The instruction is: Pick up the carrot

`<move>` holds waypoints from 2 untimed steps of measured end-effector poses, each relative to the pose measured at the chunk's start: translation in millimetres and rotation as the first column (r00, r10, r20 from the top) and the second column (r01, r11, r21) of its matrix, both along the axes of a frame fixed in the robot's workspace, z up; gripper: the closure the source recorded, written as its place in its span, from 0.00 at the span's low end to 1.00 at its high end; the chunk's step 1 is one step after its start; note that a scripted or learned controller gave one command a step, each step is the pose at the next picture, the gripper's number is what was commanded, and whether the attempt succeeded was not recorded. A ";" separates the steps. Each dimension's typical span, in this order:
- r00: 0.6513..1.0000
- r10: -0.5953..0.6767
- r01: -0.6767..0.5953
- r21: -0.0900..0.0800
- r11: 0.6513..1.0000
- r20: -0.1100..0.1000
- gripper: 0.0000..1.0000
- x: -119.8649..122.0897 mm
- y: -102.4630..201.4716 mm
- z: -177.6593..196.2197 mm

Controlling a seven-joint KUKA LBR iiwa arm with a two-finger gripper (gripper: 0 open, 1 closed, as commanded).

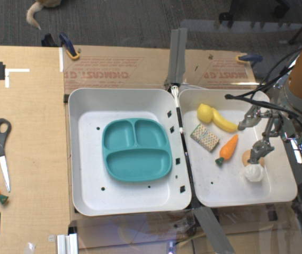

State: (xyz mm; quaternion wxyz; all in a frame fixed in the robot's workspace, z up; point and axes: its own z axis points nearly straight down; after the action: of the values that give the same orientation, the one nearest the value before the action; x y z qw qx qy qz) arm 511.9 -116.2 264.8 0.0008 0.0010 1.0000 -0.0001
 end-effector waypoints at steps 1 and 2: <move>0.977 -0.211 0.211 0.000 0.977 0.001 0.00 81.3 -27.9 -77.7; 0.988 -0.154 0.154 0.000 0.988 0.001 0.00 60.3 -22.6 -172.3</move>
State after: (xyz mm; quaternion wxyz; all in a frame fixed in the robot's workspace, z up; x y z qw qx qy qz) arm 572.2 -138.8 92.5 0.0015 0.0780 0.9969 -0.0003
